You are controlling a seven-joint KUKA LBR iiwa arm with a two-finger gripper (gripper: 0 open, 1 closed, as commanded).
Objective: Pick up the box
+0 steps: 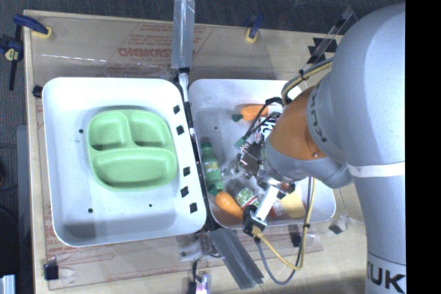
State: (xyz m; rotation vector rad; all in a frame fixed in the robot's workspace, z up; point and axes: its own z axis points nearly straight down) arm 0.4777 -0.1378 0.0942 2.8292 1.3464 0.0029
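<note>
My gripper (242, 174) is low in the right bin (219, 101), over a cluster of small objects near the bin's front left. The arm's wrist and orange band (296, 138) cover the middle and right of this bin. Beneath the wrist lies a pale item with a red edge (273, 211), possibly the box, but it is largely hidden and I cannot tell. Around the gripper lie a green bottle (209, 165), an orange fruit-like piece (226, 203) and a small green and red item (244, 197).
A carrot (251, 111) lies at the back of the right bin, and a yellow object (294, 204) sits at its front right. The left bin (62, 169) holds a green divided tray (132, 149). A cable (279, 268) loops past the front edge.
</note>
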